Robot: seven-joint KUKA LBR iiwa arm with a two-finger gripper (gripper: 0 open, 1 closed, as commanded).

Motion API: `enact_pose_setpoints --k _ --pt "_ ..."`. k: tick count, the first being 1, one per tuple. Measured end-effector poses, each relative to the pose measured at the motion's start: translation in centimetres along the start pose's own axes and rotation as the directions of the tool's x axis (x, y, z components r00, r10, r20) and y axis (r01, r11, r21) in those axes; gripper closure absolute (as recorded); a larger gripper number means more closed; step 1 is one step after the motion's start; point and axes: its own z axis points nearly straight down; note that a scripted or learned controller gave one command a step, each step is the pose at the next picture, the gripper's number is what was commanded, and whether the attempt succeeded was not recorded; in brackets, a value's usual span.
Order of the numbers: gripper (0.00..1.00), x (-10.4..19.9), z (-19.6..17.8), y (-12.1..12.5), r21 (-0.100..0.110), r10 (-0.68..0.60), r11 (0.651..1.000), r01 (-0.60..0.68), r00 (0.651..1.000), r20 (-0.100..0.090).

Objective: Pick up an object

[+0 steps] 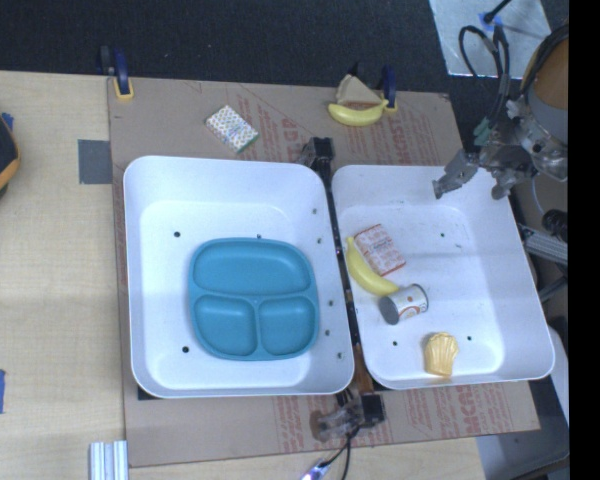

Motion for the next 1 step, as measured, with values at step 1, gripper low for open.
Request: enact_pose_setpoints --k 1 --pt "0.0 4.03 15.5 -1.61 0.001 -0.001 1.0 0.001 1.0 0.0"
